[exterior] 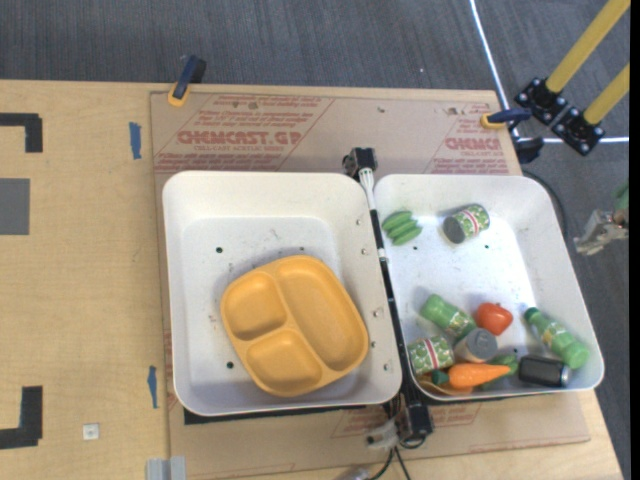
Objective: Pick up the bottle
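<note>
Green bottle [556, 337] lying in right bin [530, 200], near corner, beside black can [543, 371]. Tool state: cannot tell.

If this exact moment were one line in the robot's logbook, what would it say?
bottle: lying in right bin, near right wall | beside it: black cylinder | left bin: yellow tray | task: pending

Robotics lab bench: clamped cardboard [330, 128], two white bins [190, 268] (toy groceries inside), tape marks [135, 140].

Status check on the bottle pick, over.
Green bottle lying untouched at right bin's right wall. Black can beside it, tomato close by.
</note>
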`<state>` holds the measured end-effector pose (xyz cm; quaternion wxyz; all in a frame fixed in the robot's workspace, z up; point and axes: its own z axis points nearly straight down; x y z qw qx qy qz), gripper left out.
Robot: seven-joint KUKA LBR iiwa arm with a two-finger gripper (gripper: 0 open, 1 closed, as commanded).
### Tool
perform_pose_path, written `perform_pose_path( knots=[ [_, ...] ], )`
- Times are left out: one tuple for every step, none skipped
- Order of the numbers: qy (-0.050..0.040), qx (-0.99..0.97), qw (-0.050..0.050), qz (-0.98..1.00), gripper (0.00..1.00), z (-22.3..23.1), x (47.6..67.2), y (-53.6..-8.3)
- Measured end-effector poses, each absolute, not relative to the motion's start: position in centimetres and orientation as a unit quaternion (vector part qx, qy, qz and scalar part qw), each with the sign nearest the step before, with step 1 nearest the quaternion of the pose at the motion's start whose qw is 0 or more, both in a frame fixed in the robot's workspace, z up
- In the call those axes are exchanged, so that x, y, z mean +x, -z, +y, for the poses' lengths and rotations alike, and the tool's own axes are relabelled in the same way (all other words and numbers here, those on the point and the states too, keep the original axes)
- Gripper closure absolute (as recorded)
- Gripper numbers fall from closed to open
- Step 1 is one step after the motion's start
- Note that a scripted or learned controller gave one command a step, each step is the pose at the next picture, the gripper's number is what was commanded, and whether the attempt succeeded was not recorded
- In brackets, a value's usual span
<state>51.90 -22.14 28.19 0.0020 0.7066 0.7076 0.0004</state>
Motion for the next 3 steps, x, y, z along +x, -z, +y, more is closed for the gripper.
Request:
perform_pose_path(
  knots=[
    [-0.0004,0.707,0.002,0.707,0.00,-22.1,51.9,-28.2],
    [0.0000,0.673,-0.001,0.739,0.00,-15.8,49.6,-14.4],
    [-0.0007,0.673,0.001,0.739,1.00,-15.9,49.7,-15.5]
  ],
)
